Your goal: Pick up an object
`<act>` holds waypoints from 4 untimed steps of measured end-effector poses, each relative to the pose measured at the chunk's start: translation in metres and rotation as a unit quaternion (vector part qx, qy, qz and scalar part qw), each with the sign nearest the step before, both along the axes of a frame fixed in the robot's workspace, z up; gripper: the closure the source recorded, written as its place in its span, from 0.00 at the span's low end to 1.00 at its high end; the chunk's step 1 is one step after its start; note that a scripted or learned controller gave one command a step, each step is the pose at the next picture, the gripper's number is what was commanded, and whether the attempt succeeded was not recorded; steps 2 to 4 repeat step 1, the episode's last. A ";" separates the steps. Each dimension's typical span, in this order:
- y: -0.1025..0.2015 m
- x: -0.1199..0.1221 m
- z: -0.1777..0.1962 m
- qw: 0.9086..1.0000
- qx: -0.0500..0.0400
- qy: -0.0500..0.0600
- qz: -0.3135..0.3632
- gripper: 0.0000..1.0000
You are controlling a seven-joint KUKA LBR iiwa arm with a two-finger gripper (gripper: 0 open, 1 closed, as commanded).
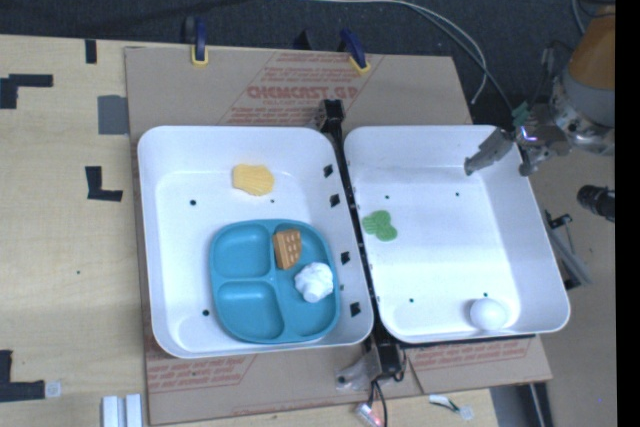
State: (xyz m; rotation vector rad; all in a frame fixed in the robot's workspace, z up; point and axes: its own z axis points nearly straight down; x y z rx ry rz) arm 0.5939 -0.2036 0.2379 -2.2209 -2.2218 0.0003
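A cardboard sheet under the bins bears red print, partly readable as "CHEMCAST". The left bin holds a blue divided tray with a waffle piece and a white lump; a yellow piece lies just beyond the tray. The right bin holds a green piece and a white ball. The gripper hangs over that bin's far right corner, nothing seen between its fingers; whether they are spread or closed cannot be told.

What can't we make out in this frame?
- Gripper, camera view: small and slanted over the right bin; its state is unreadable.
- Arm: cut off by the right edge.
- White lump and tan piece on the blue tray: too small to identify.
- Green item: blurred, shape unclear.
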 end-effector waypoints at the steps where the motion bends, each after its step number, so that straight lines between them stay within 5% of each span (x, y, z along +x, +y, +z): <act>1: 0.000 0.000 0.000 1.000 0.000 0.000 0.000 0.00; 4: 0.000 0.000 0.000 1.000 0.000 0.000 0.000 0.00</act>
